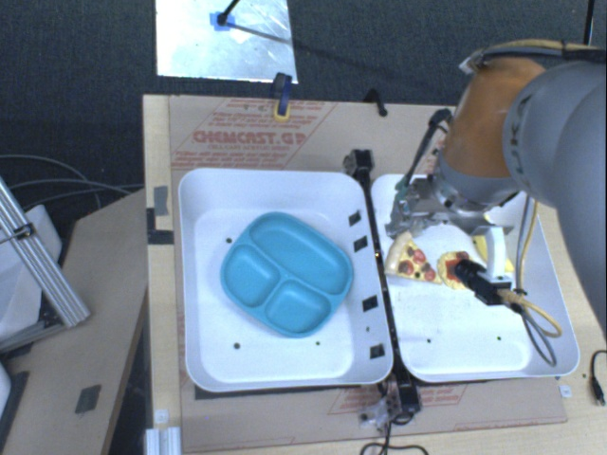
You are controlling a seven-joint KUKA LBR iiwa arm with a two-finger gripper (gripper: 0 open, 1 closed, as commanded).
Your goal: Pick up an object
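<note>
The pizza slice [410,259] is lying beyond the blue plate [286,273], on the arm's side, with the jaws hovering just above it; I cannot tell how far they are opening. The slice is flat, so they are probably risking sliding off it.

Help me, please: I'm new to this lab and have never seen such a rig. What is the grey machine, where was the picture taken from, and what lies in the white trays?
The grey machine with the orange band is a robot arm, reaching in from the right. The tool at its end is its gripper, which hangs low over the right bin. One camera, fixed above the bench, looks down on both bins at a slant. The left bin holds a blue divided plate. In the right bin, just below the gripper, lie a pizza slice and a small yellow and red item beside it. The picture does not show the gripper holding anything.
</note>
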